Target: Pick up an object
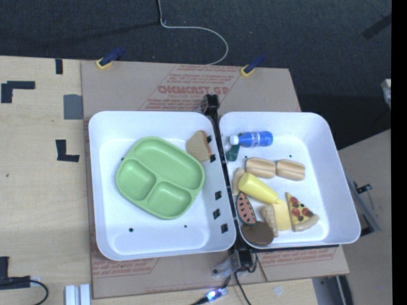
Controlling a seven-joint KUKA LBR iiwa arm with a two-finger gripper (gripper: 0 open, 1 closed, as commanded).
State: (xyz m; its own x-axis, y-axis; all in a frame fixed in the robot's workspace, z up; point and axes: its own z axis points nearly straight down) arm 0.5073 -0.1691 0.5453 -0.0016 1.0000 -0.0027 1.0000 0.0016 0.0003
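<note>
The right bin (pixel 321 138) holds several toy foods. A blue bottle (pixel 251 139) lies at its far left. Below it lie two tan bread rolls (pixel 275 168), a yellow piece (pixel 257 187), a watermelon slice (pixel 245 209), a pizza slice (pixel 300 212), a pale cheese wedge (pixel 278 216) and a brown round piece (pixel 257 234). In the left bin (pixel 108 234) rests a green divided plate (pixel 160 177), with a brown toast slice (pixel 200 146) at its upper right.
The bins stand on brown cardboard (pixel 184 88) held by yellow and blue clips (pixel 110 57). A white cable (pixel 191 27) runs across the dark floor behind. A black divider clamp (pixel 211 103) sits between the bins.
</note>
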